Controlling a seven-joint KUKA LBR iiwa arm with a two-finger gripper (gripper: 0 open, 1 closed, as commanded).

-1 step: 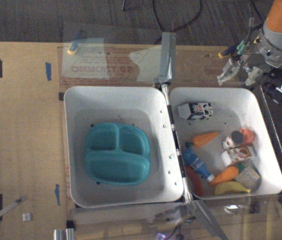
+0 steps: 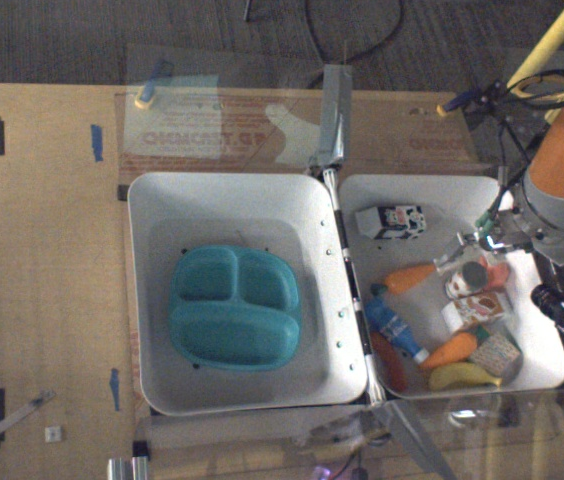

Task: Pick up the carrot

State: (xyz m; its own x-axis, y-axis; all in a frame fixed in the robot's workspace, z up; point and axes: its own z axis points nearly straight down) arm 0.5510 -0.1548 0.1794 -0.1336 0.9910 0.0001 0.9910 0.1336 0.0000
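Observation:
An orange carrot (image 2: 409, 278) with a green top lies tilted in the middle of the right bin (image 2: 552, 373), its leafy end pointing left. A second, stubbier carrot (image 2: 449, 350) lies nearer the front, beside a yellow banana (image 2: 462, 376). My gripper (image 2: 474, 246) hangs over the right bin's right half, just past the right end of the first carrot. The grey arm with its orange band (image 2: 562, 158) reaches in behind it. Nothing shows in the gripper's grasp.
The right bin also holds a small milk carton (image 2: 392, 221), a blue bottle (image 2: 394, 328), a reddish item (image 2: 392, 361), and small boxes (image 2: 477, 303) under the gripper. A teal divided plate (image 2: 234, 308) sits in the left bin (image 2: 152, 228). Cables lie by the arm.

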